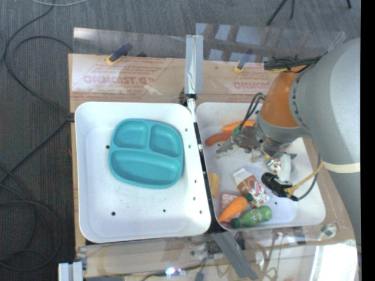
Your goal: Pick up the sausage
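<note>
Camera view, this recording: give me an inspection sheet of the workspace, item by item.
Surface: two white bins side by side; left bin holds a teal divided plate.
Job's things: sausage, reddish, at the right bin's upper left, beside the gripper.
Clutter: two carrots, green bottle, small carton, yellow piece.
Gripper: gripper low over the right bin's upper part; fingers unclear.
Cables: black cables on the floor; yellow cable by the wrist.
Surroundings: grey carpet, cardboard under the bins.
</note>
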{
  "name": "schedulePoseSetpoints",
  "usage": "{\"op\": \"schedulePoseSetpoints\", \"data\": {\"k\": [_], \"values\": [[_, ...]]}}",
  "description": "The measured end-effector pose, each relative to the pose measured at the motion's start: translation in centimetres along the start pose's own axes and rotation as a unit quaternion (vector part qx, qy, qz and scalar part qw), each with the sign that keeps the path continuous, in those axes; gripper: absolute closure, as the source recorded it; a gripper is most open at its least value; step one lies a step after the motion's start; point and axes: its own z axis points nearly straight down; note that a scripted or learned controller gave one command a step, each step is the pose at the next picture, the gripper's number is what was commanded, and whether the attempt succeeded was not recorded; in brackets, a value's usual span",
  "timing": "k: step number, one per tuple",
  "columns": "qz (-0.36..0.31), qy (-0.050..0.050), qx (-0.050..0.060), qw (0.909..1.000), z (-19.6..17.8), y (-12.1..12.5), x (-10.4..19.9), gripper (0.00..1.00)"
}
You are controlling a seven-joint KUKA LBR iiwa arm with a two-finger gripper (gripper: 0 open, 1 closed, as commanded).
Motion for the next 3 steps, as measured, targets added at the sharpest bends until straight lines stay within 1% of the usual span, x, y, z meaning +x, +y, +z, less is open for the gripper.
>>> {"op": "schedulePoseSetpoints", "data": {"k": [1,2,3], "values": [[0.001,-0.001,0.014,0.9999,0.3,7.3,1.1,0.0],[0.0,-0.004,0.012,0.9999,-0.7,7.4,1.2,1.0],[0.005,0.0,0.006,1.0,-6.5,6.3,0.9,1.0]]}}
